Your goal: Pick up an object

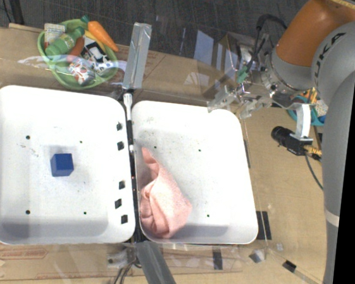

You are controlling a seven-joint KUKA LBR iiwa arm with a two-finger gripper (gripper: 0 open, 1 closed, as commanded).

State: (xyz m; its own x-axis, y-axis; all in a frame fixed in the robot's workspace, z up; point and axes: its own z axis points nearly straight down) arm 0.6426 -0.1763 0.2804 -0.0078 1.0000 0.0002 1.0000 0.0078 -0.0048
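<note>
Both bins white: left bin (11,151), right bin (227,150), right one flecked with fine dark specks. Cube (62,164) solid blue. Cloth (161,200) plain pale pink. Bowl (61,75) green, holding an orange carrot (101,33) plus green and white bits. Worktop (273,194) tan brown. Arm (340,55) grey with an orange band. Claw (237,95) clear, glassy.
</note>
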